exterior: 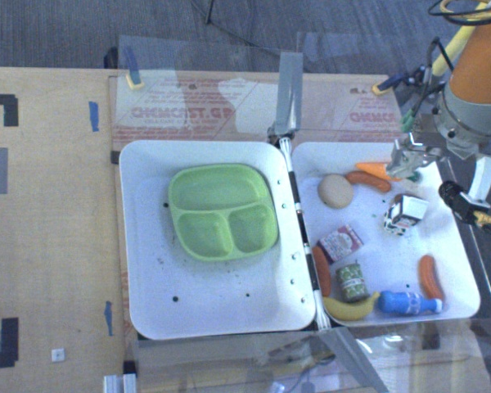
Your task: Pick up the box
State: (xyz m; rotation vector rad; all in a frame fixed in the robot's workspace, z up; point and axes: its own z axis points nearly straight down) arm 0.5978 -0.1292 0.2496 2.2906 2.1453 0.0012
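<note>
Hovering at the upper right corner of the right bin (468, 297), the gripper (405, 164) hangs just above a carrot (370, 175); whether its grip is wide or narrow cannot be told. A small red and white box (341, 242) lies flat near the bin's middle, well apart from the gripper, with a jar (351, 282) just below it. Beside it, the left bin (143, 244) holds a green divided plate (222, 211). Judging by that gap, the arm must travel down-left before reaching.

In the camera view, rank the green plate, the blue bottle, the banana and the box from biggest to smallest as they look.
1. Green plate, by far the largest.
2. Blue bottle and banana: they look about equal, so I won't rank them.
3. Box, somewhat smaller.
</note>
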